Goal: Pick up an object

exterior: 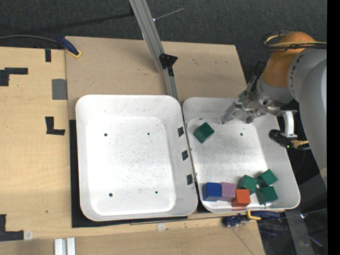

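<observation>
My gripper hangs over the far part of the right bin, fingers open and nothing between them. A dark green block lies alone on the bin floor, a little to the left of the gripper and nearer the camera, apart from it. Along the bin's near edge sits a cluster: a blue block, a lilac block, an orange block and three green blocks.
The left bin stands beside the right one, with black clips on the shared rims. A slanted metal rail runs from the top down to the bins' far junction. The grey arm fills the right side.
</observation>
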